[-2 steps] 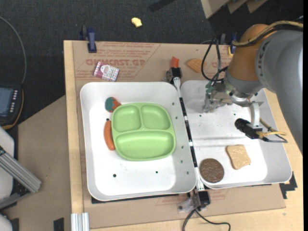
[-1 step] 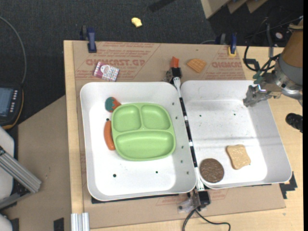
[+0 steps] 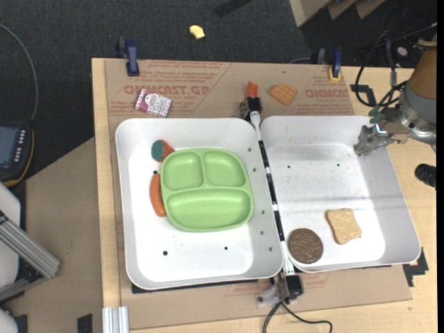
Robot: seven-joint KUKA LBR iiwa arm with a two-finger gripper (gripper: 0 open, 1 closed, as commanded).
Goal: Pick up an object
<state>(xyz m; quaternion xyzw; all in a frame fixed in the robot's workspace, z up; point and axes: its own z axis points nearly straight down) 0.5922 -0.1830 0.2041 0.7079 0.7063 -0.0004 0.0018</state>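
Tabletop [image 3: 208, 89] | claw [image 3: 365, 143] over right bin [image 3: 388, 186] far edge, state unclear | patty [image 3: 305, 245], bread [image 3: 343, 225] near front

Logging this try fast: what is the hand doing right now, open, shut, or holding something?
Hand: over the right bin's far right corner; open or shut cannot be told, and no object is visible in it.
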